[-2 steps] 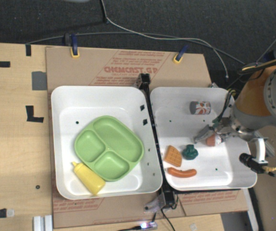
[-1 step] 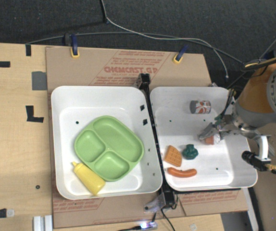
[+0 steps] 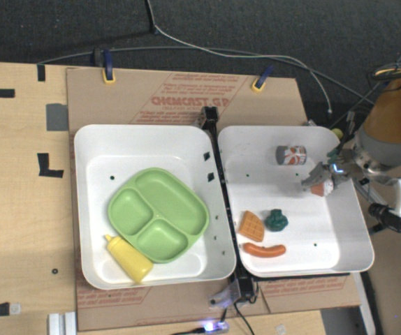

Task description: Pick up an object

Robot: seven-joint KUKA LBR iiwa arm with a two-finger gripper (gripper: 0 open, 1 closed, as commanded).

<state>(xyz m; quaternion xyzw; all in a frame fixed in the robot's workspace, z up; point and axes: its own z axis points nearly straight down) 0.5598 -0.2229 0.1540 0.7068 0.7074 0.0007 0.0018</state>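
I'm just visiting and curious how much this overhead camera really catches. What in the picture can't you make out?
- Gripper: small and blurred in the camera view; a reddish bit beside it can't be identified.
- Arm: cut off by the right edge.
- Can: label too small to read.
- Green plate: its lower-left rim is hidden by the yellow bottle.
- Dark green toy: shape too small to tell.

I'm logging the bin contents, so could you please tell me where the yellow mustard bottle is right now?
The yellow mustard bottle lies in the left bin, at its front-left corner, touching the green divided plate along the plate's front-left edge.
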